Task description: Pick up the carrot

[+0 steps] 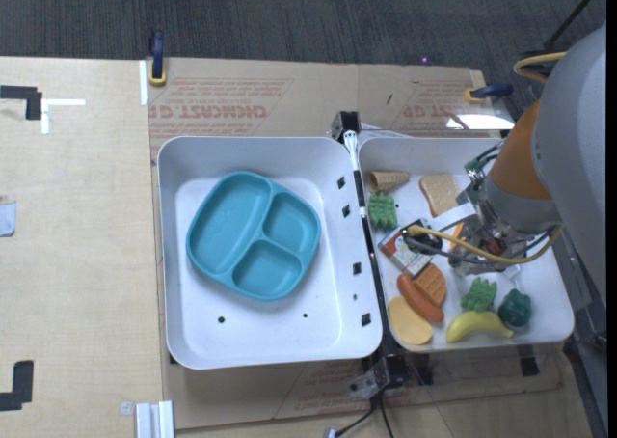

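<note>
Carrot [421,299] – an orange-red toy, stubby and rounded – lies flat in the right-hand white bin [424,151], in the near left part of it. It points slantwise from upper left to lower right. A flat yellow disc [410,326] touches its lower side, and an orange ridged piece [433,281] lies against its upper side.

The grey arm [578,127] reaches in from the right, with its orange band [525,161] over the bin's right half. The gripper [474,236] hangs over the middle of this bin, up and to the right of the carrot and apart from it. Whether it is open or closed cannot be told, and nothing is seen in its hold.

Other toy food lies around it:
- a yellow banana [477,327] at the near edge
- a light green broccoli piece [479,293] just above the banana
- a darker green piece [516,309] at the near right corner
- a slice of bread [439,192] and a tan cone-like piece [388,178] at the far side
- a green block [383,210] by the left wall

The left-hand white bin [193,320] holds a blue three-part plate [254,234] – it sits near the middle.
</note>
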### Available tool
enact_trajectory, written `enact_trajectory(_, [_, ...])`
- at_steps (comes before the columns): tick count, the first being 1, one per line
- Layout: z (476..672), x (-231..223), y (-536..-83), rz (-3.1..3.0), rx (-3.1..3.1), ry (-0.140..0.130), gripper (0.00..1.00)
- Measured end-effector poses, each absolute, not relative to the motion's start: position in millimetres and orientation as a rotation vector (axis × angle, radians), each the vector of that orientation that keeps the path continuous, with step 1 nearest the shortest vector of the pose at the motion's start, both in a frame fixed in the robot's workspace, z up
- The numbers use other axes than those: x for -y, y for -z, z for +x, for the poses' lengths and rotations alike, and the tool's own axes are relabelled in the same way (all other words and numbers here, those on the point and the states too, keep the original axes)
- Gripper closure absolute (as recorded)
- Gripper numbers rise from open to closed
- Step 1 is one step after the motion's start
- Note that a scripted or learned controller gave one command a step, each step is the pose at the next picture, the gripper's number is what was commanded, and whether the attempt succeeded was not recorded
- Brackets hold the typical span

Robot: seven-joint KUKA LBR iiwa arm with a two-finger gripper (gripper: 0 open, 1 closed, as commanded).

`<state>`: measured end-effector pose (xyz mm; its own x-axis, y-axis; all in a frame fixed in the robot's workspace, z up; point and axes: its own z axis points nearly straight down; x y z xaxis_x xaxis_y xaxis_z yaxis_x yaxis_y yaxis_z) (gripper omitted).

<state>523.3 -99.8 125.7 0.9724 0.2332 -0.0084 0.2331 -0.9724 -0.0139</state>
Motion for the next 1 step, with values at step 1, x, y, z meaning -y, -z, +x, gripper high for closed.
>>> enact_trajectory(1, [523.2,99.7,-125.7,-3.107,0.367,-0.016,0.00])
